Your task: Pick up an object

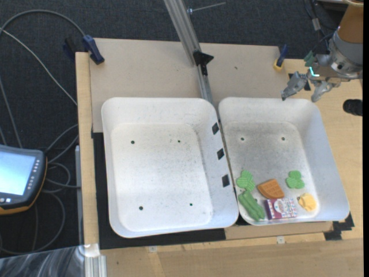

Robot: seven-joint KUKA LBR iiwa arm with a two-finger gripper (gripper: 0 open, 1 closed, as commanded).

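Hand: the hand [305, 90] hangs at about 2 o'clock in the camera view, just past the far rim of the right bin, its two fingers [293, 87] spread apart with nothing between them
Arm: the arm [347, 45] comes in from 3 o'clock, grey at the wrist with an orange band above it
Right bin: the right bin [314, 126] is white and speckled, its far half bare; all of its things sit crowded along the near edge, toward 5 o'clock, well apart from the hand
Green pieces: a green leafy piece [245, 181] lies at the left of the group, with a long green piece [251, 205] just below it and touching the bin's near wall; a second green leafy piece [295, 179] sits farther right
Orange wedge: an orange wedge [270, 188] lies between the two leafy pieces
Packet: a small purple and white packet [280, 208] lies just below the wedge, beside the long green piece
Yellow piece: a yellow piece [308, 202] rests at the right end, just beside the packet
Left bin: the left bin [115, 120] sits side by side with the right one, toward 9 o'clock
Surface: the surface [144, 68] is pale board, with a blue clamp [92, 48] at 11 o'clock and a metal pole [184, 30] slanting in from 12 o'clock
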